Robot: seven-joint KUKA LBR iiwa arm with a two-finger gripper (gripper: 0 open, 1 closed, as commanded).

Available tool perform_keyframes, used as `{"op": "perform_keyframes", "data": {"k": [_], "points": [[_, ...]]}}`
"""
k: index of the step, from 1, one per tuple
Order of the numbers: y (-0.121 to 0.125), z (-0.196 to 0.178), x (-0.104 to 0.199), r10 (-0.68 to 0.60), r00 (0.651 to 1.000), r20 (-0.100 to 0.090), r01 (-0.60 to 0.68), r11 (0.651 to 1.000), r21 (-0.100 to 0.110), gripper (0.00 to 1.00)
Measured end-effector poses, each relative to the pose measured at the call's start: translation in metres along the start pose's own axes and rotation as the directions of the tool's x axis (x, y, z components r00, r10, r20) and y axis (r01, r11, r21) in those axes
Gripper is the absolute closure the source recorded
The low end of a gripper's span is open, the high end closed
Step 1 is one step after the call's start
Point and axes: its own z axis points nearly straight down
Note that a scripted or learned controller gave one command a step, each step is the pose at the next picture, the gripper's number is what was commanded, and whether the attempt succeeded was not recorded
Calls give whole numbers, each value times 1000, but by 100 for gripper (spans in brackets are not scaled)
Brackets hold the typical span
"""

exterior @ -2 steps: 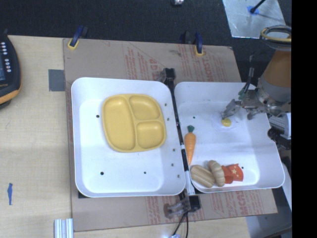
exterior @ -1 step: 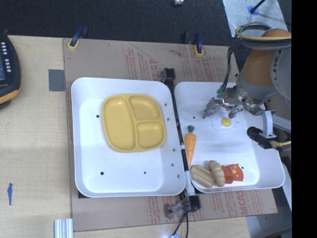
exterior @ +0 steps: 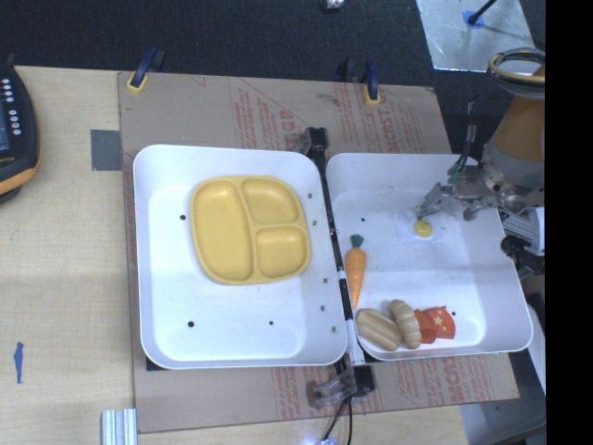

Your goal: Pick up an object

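In the left bin [exterior: 167, 341] sits a yellow divided plate [exterior: 250, 228], well away from me. Along the right bin's [exterior: 519, 332] left wall lies a carrot [exterior: 355, 265], long axis running up and down; below it rest two bread rolls [exterior: 389, 326] and a red piece [exterior: 435, 324]. A small yellow ball [exterior: 422, 229] lies just left of my gripper [exterior: 451, 200], slightly below it (the nearest candidate, I judge). My gripper looks spread, pinching nothing.

You have cardboard sheet [exterior: 278, 109] under both bins | blue clamp [exterior: 372, 80] on its far edge | yellow-tipped clamp [exterior: 142, 69] at far-left corner | black-orange pendant [exterior: 14, 133] at left edge
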Motion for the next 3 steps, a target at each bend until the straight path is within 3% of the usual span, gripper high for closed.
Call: {"op": "perform_keyframes", "data": {"k": [1, 2, 3], "points": [[-24, -45, 52, -9, 1000, -5, 9, 1000, 1, 0], [-128, -31, 112, -6, 1000, -10, 6, 1000, 14, 0], [-151, 13, 104, -4, 1000, -6, 4, 1000, 8, 0]]}}
